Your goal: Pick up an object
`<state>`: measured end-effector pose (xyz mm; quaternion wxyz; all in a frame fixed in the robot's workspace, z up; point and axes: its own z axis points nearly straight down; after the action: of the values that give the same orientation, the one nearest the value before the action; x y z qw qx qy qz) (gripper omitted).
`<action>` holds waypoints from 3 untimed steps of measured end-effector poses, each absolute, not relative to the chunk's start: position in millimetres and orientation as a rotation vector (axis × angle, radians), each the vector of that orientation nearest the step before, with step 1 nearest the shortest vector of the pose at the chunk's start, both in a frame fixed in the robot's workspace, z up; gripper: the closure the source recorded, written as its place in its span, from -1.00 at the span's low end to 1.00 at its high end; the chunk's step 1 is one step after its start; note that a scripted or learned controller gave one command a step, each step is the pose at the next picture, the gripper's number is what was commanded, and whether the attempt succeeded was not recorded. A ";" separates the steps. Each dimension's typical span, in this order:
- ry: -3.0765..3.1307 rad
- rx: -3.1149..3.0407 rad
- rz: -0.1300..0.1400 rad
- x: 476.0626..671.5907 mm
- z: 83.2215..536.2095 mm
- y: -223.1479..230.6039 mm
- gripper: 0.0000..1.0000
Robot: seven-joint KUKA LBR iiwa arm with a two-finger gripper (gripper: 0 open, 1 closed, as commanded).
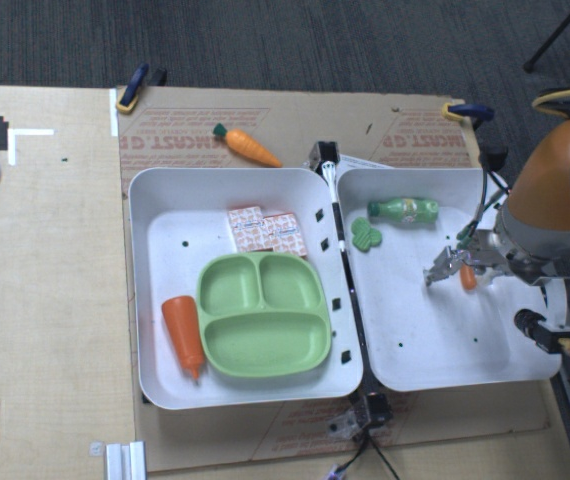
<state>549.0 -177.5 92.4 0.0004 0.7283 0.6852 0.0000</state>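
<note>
1. The gripper is low in the right bin, with a small orange object just beside its fingers at about 4 o'clock.
2. Can't tell if the fingers are wide, narrow or actually pinching it, so I'd call the pick unconfirmed.
3. Lifting is still left, by my guess.
4. The green bottle sits at 11 o'clock from the gripper, and the orange thing is too small to identify.

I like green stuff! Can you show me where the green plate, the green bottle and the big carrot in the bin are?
green plate (264, 318), camera view, on the ridge between its sections.
green bottle (403, 210), camera view, on the middle of its body.
big carrot (183, 336), camera view, on the middle of its orange body.
</note>
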 end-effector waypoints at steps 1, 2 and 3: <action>2.150 2.289 0.000 549.1 101.8 -177.6 1.00; 2.150 2.289 -0.001 549.1 101.8 -177.6 -1.00; 2.189 2.253 -0.001 573.7 146.8 -138.5 -1.00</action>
<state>573.7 -138.5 146.8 0.0001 0.7172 0.6969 -0.0002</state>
